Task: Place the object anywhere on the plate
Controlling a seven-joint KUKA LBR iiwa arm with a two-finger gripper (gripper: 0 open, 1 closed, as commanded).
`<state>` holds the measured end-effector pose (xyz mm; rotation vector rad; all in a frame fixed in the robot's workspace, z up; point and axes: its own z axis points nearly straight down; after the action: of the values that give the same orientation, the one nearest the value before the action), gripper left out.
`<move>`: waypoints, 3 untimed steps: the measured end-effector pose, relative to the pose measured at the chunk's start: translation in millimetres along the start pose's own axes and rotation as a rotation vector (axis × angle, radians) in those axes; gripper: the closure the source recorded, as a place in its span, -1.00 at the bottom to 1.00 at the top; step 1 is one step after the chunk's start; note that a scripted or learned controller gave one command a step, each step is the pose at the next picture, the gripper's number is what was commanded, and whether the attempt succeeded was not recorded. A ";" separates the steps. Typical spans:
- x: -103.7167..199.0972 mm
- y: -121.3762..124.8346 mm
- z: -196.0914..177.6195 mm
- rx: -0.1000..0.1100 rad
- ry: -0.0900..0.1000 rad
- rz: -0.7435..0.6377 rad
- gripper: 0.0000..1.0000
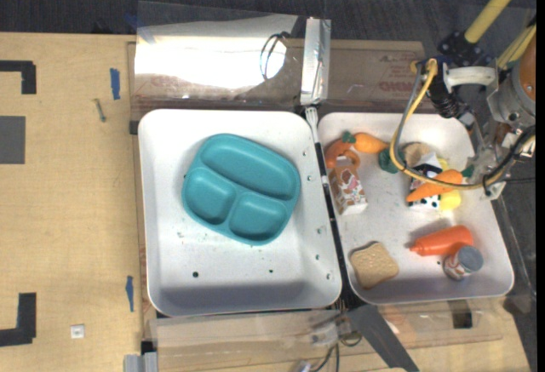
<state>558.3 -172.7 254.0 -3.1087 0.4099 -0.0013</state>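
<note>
Dark carpet is running across the top, and a pale wooden bench is carrying two white bins side by side. Sitting in the left bin is one teal plate with three compartments, alone there. Over in the right bin the toys are crowding in: one small carton lying near the dividing wall, one orange piece just above it, one slice of toast near the front edge, one orange bottle lying on its side, one small can touching it, and a mixed clump of white, yellow and orange toys in the middle. One arm is hanging over the right bin's far right corner, cables trailing; its gripper is blurring into the clutter, so I cannot tell whether it is grasping anything. A shiny foil sheet is lying behind the left bin.
</note>
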 end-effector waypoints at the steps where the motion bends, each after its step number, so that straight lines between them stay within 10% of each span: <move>1: -46.8 65.4 53.2 -0.001 -0.003 -0.059 1.00; 2: 22.3 42.4 65.7 0.000 -0.002 0.052 1.00; 3: -44.5 64.0 59.9 -0.002 -0.002 -0.038 1.00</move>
<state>498.9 -222.6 193.7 -3.1179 0.3505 0.0020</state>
